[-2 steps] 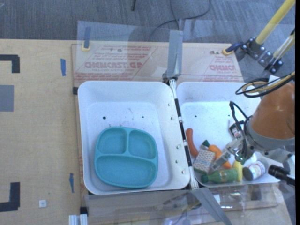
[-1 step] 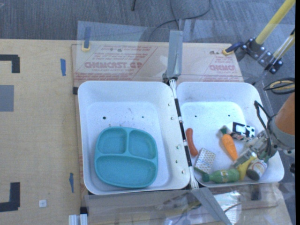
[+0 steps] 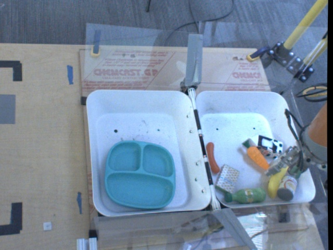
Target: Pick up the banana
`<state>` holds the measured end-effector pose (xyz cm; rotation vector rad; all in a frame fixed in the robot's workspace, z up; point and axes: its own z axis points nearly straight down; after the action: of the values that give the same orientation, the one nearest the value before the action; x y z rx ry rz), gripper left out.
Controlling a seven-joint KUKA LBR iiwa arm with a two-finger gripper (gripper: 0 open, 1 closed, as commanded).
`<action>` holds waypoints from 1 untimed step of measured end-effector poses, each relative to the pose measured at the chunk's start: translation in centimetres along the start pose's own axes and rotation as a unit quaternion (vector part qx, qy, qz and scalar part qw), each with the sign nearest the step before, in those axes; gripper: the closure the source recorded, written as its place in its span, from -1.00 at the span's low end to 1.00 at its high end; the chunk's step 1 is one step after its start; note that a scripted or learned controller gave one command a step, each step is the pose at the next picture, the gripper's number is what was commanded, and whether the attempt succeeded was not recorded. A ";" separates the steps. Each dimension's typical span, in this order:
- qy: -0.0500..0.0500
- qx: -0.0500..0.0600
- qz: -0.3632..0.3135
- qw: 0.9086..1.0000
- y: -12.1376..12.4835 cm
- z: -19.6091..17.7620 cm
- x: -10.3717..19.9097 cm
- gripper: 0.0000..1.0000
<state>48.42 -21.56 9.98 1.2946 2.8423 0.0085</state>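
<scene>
The grey arm with an orange band reaches in from the right edge over the right shallow white plastic bin, its wrist low over that bin's near right part. The jaws hang at the far tip of the short yellow banana; whether they are open or closed cannot be told. The banana lies near the right bin's near right corner, between a green plastic bottle on its left and a small grey round-topped thing touching it on the right, with an orange carrot-shaped toy just beyond. Behind the bins, a clear sheet on the tabletop bears red print that seems to read "CHEMCAST GP".
</scene>
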 end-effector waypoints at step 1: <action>0.005 0.006 0.062 0.998 3.6 -10.7 1.2 1.00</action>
<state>50.16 -18.30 20.73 1.4758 2.7693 0.0009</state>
